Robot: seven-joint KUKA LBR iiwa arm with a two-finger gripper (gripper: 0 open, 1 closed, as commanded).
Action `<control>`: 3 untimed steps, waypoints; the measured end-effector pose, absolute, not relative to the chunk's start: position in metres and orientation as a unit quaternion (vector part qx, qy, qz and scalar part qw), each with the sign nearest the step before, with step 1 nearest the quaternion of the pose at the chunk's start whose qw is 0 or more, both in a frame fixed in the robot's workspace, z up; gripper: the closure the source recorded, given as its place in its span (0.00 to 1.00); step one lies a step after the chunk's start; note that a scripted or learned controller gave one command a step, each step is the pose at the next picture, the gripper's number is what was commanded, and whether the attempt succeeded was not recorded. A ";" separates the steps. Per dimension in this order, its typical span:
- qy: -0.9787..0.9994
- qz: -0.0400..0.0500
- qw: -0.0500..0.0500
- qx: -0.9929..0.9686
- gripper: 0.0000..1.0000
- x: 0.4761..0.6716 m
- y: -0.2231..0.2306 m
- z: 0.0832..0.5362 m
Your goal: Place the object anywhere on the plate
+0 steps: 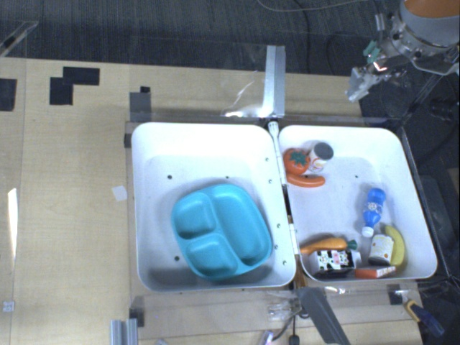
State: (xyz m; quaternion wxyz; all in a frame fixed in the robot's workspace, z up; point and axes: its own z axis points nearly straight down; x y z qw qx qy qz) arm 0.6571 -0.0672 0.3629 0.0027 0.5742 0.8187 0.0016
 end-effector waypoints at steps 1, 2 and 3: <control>0.858 0.002 0.003 0.513 1.00 0.670 -0.018 0.345; 0.858 0.002 0.003 0.513 0.00 0.670 -0.018 0.345; 0.756 0.002 0.002 0.655 0.00 0.658 -0.040 0.274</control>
